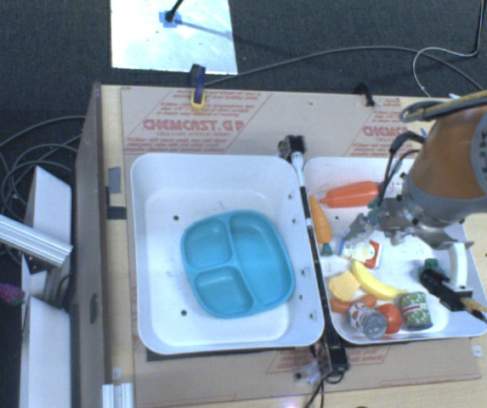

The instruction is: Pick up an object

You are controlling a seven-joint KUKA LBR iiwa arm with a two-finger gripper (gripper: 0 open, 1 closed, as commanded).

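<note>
Arm bent over right bin, gripper above toys.

Left bin: a blue divided plate fills the middle, with bare floor open along every wall. Right bin: the near end is crowded with a banana, a can and a tomato; carrots lie at the far left, and the arm overhangs the centre and right.
</note>
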